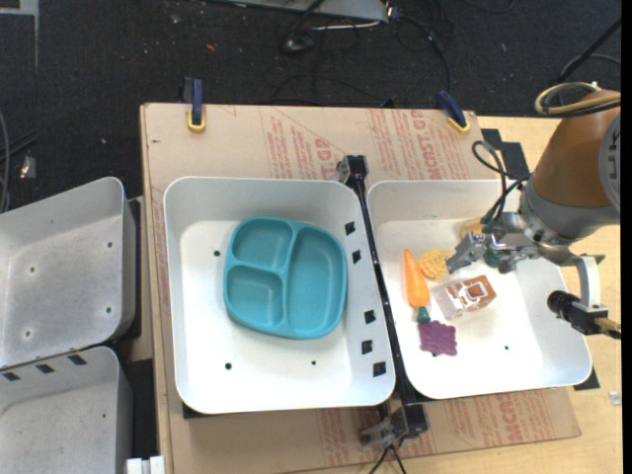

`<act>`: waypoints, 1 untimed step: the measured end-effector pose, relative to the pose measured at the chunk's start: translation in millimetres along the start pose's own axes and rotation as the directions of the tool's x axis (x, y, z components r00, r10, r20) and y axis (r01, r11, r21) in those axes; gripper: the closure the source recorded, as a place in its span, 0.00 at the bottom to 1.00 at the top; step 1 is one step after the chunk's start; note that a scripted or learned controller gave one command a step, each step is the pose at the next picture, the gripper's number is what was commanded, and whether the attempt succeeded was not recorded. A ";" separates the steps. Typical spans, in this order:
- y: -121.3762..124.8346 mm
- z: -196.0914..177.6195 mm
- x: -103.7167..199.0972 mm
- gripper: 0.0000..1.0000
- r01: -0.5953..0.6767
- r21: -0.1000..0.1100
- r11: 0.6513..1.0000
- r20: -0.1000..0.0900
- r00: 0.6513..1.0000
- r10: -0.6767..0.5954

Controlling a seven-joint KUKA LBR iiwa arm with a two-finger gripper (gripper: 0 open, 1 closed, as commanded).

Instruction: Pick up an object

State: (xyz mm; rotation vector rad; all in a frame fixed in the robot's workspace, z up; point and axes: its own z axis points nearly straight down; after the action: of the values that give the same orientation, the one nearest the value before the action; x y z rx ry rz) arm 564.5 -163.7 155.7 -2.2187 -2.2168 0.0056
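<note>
the cardboard-topped bench [296, 136] carries two shallow white bins side by side, held at its far edge by two clamps, one at the left [196, 104] and one at the right [453, 113]. the left bin [188, 304] holds a teal divided plate [286, 276] with three compartments, lying flat near the bin's middle. the right bin [513, 368] holds the small items. the grey arm [578, 171] with its orange band enters from the right edge and bends down over the far right part of this bin, cables looping beside it. its gripper [472, 253] sits low over the bin, just beside the waffle-like yellow piece and just above the clear packet; whether the pincer is wide or narrow cannot be told from here, and nothing is visibly between its tips. next in size, the orange toy carrot [415, 280] with a green stem end lies lengthwise near the bin's left wall. just right of it sits the clear packet with a brown-and-white label [469, 295]. below the carrot's green end lies a purple, ragged-edged flat piece [437, 338]. the small yellow waffle-like piece [432, 263] rests beside the carrot's upper end. further white trays [59, 265] sit off the bench at the left.
</note>
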 end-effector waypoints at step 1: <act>4.9 60.1 6.7 0.00 0.002 -0.001 1.000 0.000 1.000 -0.002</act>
State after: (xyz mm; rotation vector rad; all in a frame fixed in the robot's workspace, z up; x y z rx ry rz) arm 569.0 -156.9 95.5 -2.2170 -2.2192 0.0043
